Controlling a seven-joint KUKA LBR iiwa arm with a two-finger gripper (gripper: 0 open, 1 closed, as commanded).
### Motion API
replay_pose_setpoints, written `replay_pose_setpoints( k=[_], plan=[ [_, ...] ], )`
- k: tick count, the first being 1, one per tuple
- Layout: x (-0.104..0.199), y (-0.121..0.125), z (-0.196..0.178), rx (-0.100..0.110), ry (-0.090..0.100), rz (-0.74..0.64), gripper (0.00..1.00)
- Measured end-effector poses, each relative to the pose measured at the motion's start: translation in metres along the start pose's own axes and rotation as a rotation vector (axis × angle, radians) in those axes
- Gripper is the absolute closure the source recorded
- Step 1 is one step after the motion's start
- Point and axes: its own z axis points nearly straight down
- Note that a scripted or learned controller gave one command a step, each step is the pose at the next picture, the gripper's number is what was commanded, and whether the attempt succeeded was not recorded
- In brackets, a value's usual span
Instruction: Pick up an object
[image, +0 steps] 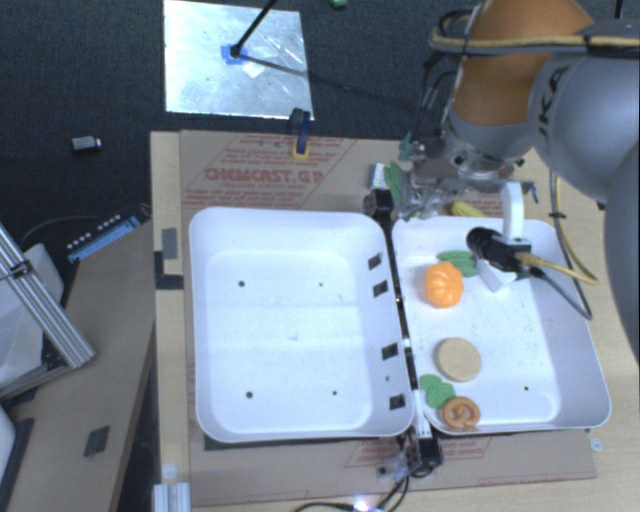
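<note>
We are viewing the orange pumpkin (445, 284) lying in the right bin (560, 385), just nearer the camera than the gripper (425, 195) poised at that bin's far rim, its grip state not discernible, while beyond it the cardboard is reading "CHEMCAST".

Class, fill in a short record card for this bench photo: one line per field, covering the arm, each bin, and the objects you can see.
arm: grey with orange band, reaching in from the right, wrist over the right bin's far edge
gripper: at the right bin's far left corner; jaws' state cannot be told
left bin: white, shallow
right bin: holds the objects below
orange pumpkin-like object: near the bin's middle
tan round disc: nearer the camera
small orange swirl object: near front left corner
</note>
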Motion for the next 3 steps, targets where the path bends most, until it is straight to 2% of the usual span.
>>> replay_pose_setpoints(
  k=[1, 2, 3],
  plan=[
    [-0.049, -0.088, 0.042, 0.004, -0.001, 0.012, 1.0],
    [-0.046, -0.14, 0.091, 0.002, -0.001, 0.008, 1.0],
    [-0.009, -0.074, 0.034, -0.014, -0.001, -0.001, 1.0]
  ],
)
